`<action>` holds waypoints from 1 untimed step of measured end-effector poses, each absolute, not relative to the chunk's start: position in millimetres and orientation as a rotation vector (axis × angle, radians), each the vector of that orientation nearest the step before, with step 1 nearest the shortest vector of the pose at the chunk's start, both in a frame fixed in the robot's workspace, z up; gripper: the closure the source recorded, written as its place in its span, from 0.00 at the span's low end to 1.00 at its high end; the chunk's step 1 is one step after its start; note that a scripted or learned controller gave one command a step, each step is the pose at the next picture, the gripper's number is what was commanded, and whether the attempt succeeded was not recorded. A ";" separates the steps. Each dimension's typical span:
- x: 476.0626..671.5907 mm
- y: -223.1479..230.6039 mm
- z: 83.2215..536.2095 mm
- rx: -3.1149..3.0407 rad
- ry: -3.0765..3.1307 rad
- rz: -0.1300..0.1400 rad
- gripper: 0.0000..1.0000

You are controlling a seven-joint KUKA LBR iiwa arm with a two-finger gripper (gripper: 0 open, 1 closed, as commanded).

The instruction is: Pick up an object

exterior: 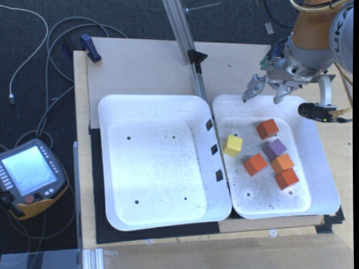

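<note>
The right bin (314, 150) holds several small blocks: a yellow cube (233, 145), an orange-red cube (267, 129), a purple cube (274, 148), an orange cube (255, 164), another orange block (282, 162) and a red-orange one (287, 178). My gripper (263, 93) hangs above the far edge of the right bin, up and left of the orange-red cube. Its fingers are spread apart with nothing between them.
The left bin (112, 150) sits beside the right one. A slanted aluminium post (182, 29) rises behind the bins. A teach pendant (28, 175) and cables lie off the bench at left. A black cylinder (315, 111) sticks out near the right bin's far right rim.
</note>
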State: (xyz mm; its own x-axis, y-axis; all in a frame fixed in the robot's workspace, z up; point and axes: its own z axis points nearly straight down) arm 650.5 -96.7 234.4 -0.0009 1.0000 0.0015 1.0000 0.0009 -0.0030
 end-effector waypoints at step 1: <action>630.8 -141.1 148.0 -2.221 -2.211 0.011 0.00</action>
State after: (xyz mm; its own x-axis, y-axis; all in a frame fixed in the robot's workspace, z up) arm 630.8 -141.1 148.0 0.0043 1.0000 0.0004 0.9999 -0.0043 -0.0107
